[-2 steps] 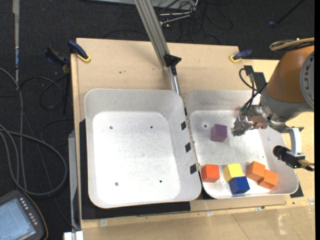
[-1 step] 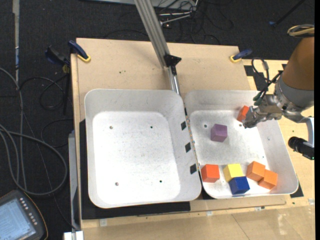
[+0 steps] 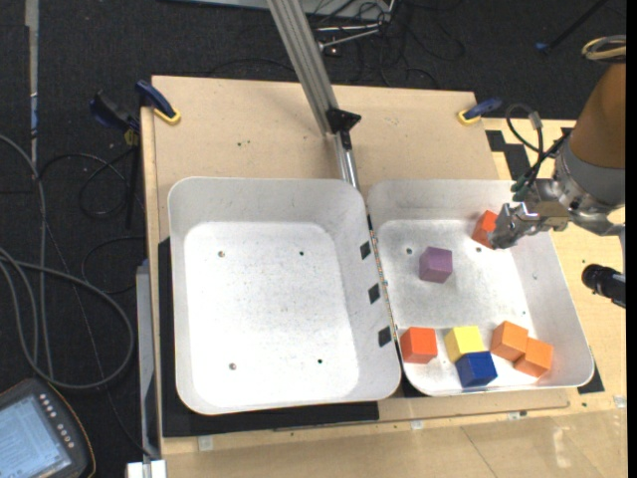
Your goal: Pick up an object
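1. Where the tabletop point(image 3: 249, 118) stretched beneath everything, two shallow white bins sat on it side by side.
2. At the right edge, the grey arm point(image 3: 597, 157) with its orange band reached in over the right bin point(image 3: 557, 287).
3. The left bin point(image 3: 199, 267) lay just beside it.
4. The gripper point(image 3: 510, 225) hung at the right bin's upper right part, touching or just beside an orange-red block point(image 3: 485, 228); whether the fingers pinched it could not be told.
5. A purple cube point(image 3: 435, 264) sat near the bin's middle.
6. Along the near wall lay an orange cube point(image 3: 419, 344), a yellow cube point(image 3: 463, 341), a blue cube point(image 3: 477, 368) and two orange blocks point(image 3: 523, 347).
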Controlling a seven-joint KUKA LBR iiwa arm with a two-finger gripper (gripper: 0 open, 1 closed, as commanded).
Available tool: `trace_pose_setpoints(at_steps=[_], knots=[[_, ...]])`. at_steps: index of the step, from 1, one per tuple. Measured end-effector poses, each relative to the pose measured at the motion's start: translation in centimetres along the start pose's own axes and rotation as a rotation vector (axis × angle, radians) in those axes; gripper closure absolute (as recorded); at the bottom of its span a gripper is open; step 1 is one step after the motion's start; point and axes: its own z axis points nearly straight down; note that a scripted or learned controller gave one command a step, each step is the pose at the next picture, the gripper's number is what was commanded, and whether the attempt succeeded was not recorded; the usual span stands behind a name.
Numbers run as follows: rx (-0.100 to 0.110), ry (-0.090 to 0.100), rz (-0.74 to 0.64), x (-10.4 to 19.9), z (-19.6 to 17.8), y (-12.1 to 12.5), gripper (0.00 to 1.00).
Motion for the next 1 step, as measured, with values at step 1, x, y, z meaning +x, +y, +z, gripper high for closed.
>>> trace_pose_setpoints(at_steps=[1], knots=[[0.005,0.003,-0.005,5.26,1.28,1.46,1.00]])
